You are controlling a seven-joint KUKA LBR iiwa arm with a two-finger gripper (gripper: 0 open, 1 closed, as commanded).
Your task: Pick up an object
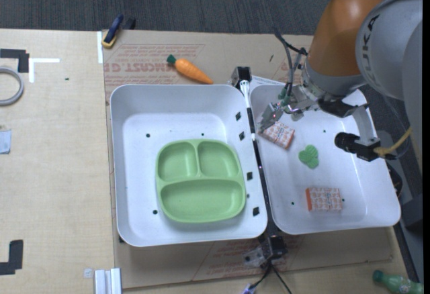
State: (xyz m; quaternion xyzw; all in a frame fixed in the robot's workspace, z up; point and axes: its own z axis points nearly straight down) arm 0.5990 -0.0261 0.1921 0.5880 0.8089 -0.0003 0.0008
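The right bin (376, 215) holds three things. A small pink and white packet (278, 135) lies near its upper left corner. A small green piece (309, 157) rests in the middle, and an orange patterned packet (324, 199) lies toward the front. My gripper (277, 113) hangs low over the bin's upper left, just above the far edge of the pink and white packet. Whether it touches the packet I cannot tell. The grey arm with its orange band (342, 31) comes in from the upper right.
A green divided plate (200, 180) sits in the left bin (127, 152). An orange carrot toy (191, 70) lies on the cardboard behind the bins. A blue and yellow clip (112, 31) is at the far left. A green bottle (396, 280) lies at the front right.
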